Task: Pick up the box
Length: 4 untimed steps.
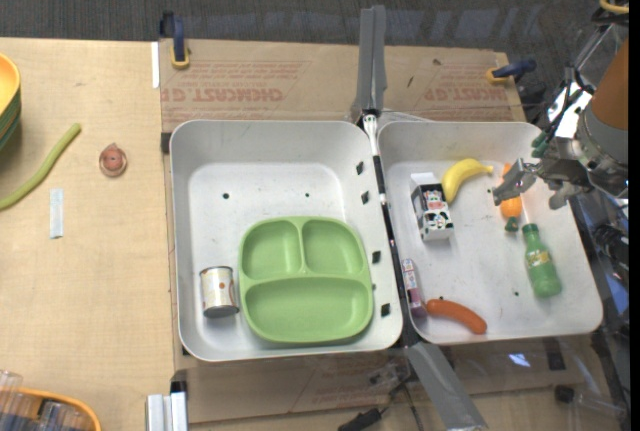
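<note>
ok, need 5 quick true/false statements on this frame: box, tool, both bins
1. The box lies in the right bin. True.
2. The tool has the box between its fingers. False: it is over the right bin's far right side, apart from the box, near a small orange item.
3. The green divided plate sits in the left bin. True.
4. The banana is in the left bin beside the can. False: it is in the right bin, just right of the box.
5. The green bottle lies in the right bin. True.
</note>
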Tool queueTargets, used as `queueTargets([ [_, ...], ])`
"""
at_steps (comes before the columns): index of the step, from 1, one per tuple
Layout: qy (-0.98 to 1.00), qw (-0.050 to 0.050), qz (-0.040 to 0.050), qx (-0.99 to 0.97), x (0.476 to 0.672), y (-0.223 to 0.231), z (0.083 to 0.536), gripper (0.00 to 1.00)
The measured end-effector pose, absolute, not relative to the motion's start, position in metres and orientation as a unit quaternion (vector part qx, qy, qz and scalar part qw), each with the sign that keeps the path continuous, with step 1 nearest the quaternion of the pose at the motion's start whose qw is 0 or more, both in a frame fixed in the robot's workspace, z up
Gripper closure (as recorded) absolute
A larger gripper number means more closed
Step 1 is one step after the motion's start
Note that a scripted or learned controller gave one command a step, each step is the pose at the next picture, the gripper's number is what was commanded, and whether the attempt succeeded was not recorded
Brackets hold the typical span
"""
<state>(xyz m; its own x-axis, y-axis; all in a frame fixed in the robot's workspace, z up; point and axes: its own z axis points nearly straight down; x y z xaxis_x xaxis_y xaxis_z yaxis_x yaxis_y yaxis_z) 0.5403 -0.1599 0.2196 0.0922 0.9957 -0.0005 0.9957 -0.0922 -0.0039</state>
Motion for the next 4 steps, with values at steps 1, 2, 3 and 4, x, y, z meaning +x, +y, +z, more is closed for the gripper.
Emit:
queueTargets([
  [1,-0.733,0.001,0.0011,-0.681,0.531,-0.116,0.158,0.00],
  [2,-0.765,0.000,0.0007,-0.644,0.558,-0.103,0.145,0.00],
  [3,-0.734,0.002,0.0011,-0.679,0.476,-0.099,0.090,0.00],
  [4,-0.728,0.001,0.0008,-0.685,0.499,-0.096,0.091,0.00],
])
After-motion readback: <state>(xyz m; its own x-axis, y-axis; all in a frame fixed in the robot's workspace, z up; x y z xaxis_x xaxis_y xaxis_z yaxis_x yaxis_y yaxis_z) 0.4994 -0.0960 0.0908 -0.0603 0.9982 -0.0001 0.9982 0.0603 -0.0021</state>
